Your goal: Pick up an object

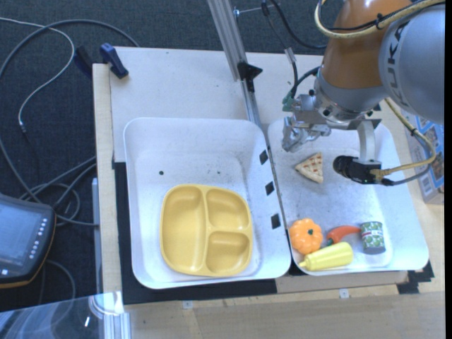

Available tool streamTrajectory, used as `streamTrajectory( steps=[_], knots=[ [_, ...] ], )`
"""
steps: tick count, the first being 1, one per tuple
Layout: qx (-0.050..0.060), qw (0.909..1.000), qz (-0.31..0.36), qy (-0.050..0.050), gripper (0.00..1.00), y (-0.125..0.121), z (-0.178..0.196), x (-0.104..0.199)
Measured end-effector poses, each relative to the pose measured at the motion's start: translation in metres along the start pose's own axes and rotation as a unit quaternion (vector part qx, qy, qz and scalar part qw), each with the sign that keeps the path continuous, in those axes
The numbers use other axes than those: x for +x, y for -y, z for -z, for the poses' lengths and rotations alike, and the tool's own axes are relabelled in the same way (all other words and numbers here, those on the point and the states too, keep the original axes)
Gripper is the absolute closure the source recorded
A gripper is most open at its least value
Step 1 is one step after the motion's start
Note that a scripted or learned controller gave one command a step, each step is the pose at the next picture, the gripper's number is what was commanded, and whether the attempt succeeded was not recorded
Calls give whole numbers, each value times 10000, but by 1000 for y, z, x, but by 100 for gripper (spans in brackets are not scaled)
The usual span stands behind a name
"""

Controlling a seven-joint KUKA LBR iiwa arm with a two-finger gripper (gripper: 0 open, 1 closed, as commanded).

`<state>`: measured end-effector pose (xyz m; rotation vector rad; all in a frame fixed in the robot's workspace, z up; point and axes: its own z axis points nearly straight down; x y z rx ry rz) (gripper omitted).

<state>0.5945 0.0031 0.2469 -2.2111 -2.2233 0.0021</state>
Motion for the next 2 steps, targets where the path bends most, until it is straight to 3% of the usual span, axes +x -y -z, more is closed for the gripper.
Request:
streamTrajectory(
  steps=[2],
  knots=[
    [2, 10000, 1, 7, 100, 39, -8, 93]
  ],
)
